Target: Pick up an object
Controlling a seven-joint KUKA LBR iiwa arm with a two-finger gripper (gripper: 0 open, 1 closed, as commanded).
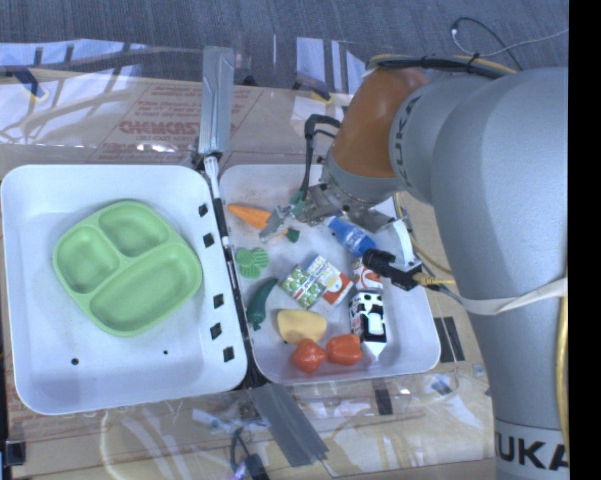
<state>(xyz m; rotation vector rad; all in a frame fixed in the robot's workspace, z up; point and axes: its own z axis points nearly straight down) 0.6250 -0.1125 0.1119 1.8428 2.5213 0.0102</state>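
Observation:
The right bin [420, 338] holds several toy foods: an orange carrot [246, 214], a ridged green piece [251, 261], a dark green vegetable [261, 302], a small printed carton [315, 281], a yellow piece [300, 324], two red pieces [326, 353], a black-and-white carton [369, 320] and a blue bottle [351, 236]. My gripper [284, 221] is low in the bin's back left part, just right of the carrot's tip and left of the blue bottle. The arm's wrist hides part of the bin's back.
The left bin [40, 368] holds a green divided plate [128, 265]. A ridge with black clips [220, 268] separates the two bins. The grey arm [480, 198] covers the right side of the bench. Cardboard and tape lie behind the bins.

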